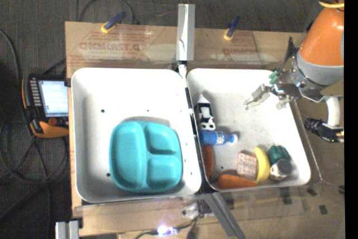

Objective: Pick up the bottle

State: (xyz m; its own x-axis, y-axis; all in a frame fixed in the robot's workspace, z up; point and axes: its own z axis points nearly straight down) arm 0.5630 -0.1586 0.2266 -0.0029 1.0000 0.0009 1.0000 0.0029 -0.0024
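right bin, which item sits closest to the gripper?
The black-and-white cow toy, against the bin's left wall. It is highest in view; the blue bottle, banana and carrot lie lower, farther from the gripper.

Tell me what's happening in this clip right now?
A KUKA arm reaches in from the right, its pincer hovering over the bare upper part of the right bin with nothing between its fingers. The blue bottle lies on its side by the divider, untouched. A teal divided plate sits in the left bin.

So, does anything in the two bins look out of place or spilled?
Nothing is spilled. The blue bottle lies on its side against the right bin's left wall, and the teal tray in the left bin sits slightly askew.
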